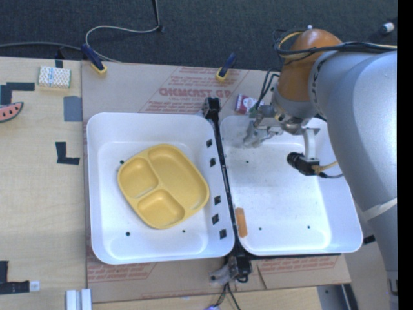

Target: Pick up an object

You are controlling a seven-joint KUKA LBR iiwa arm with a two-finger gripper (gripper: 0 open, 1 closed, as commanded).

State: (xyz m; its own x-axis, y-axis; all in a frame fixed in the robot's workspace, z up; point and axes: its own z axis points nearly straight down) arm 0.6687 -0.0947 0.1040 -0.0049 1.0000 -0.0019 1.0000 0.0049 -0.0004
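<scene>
At the far left of the wooden surface (39, 192) lie a small patterned block (54, 77) near the top edge and a reddish slice-shaped piece (9, 112) just below it, with strips of dark tape (72, 108) scattered around them. A sheet of printed cardboard (187, 92) lies under the two white bins.

The left bin (103, 237) holds a yellow divided plate (162, 185), lying flat near the bin's middle and turned at a slant, with three compartments facing up. Black clips (215, 181) run down the seam where the two bins meet.

In the right bin (335, 234), a small orange stick-like piece (241, 221) lies against the left wall, close to the front corner. A small red and white packet (243, 103) sits on the cardboard just behind this bin's back rim.

The pincer (256, 134) hangs at the back left part of the right bin, below the orange band (302, 70) of the grey arm (361, 115). Whether it is parted or closed cannot be told, and nothing can be seen in its grasp. The yellow plate lies well to the left of the pincer, across the seam in the other bin; the orange piece lies nearer, toward the front of the same bin, apart from the pincer.
</scene>
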